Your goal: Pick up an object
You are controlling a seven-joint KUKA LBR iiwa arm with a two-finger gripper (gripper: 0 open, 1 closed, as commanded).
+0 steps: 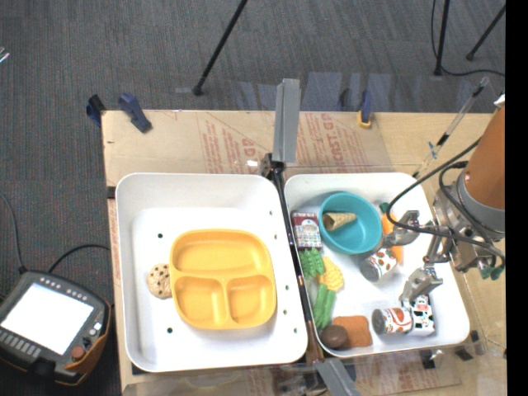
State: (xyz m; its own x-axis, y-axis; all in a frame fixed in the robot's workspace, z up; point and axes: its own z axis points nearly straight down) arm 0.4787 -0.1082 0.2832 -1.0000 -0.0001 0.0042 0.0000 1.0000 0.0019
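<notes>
camera view: gripper [414, 262] over right bin [452, 337], near its right edge, fingers spread, grasping nothing. small can [380, 264] sits just left of it beside the teal bowl [351, 223]; another can [393, 321] and cow-print carton [421, 315] at the front right corner. yellow tray [223, 277] in left bin [136, 337].

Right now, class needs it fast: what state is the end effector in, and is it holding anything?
End effector: open, holding nothing, poised over the right bin near the small cans.
</notes>
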